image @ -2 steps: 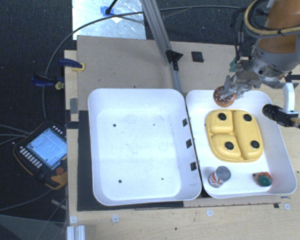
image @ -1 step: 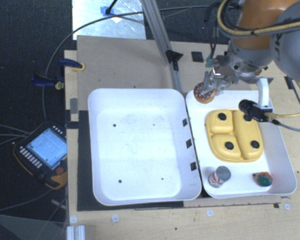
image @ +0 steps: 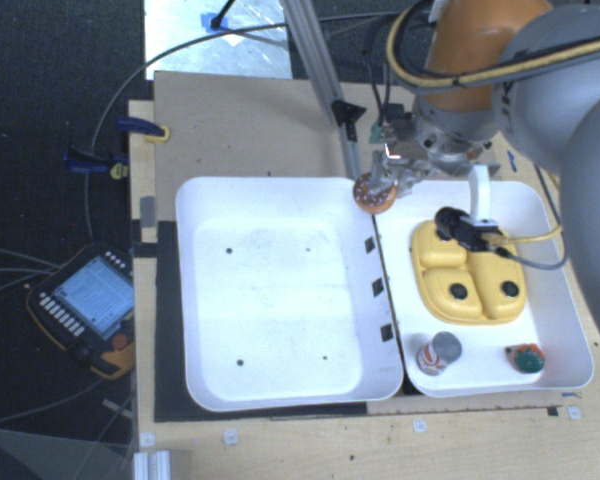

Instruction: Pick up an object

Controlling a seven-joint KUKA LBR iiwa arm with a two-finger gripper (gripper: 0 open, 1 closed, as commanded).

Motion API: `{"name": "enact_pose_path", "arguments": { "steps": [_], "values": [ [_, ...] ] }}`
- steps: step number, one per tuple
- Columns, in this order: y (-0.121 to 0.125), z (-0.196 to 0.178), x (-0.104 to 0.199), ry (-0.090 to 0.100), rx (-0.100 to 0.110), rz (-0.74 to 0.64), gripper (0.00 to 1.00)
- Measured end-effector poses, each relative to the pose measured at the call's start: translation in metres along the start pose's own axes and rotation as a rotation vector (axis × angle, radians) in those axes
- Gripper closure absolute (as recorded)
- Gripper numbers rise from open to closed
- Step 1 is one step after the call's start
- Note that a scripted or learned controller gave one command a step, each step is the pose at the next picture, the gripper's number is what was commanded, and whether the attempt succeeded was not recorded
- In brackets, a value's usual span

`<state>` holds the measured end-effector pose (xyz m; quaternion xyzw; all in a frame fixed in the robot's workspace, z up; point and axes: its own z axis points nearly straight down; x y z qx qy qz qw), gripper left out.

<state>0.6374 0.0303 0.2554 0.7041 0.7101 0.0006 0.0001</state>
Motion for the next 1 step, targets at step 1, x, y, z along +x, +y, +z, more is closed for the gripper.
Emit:
{"name": "enact_pose_path", "arguments": {
  "steps": [1],
  "values": [
    [0.0056,0.0244,0.0486,0.001,0.001,-0.001,1.0]
  ]
}}
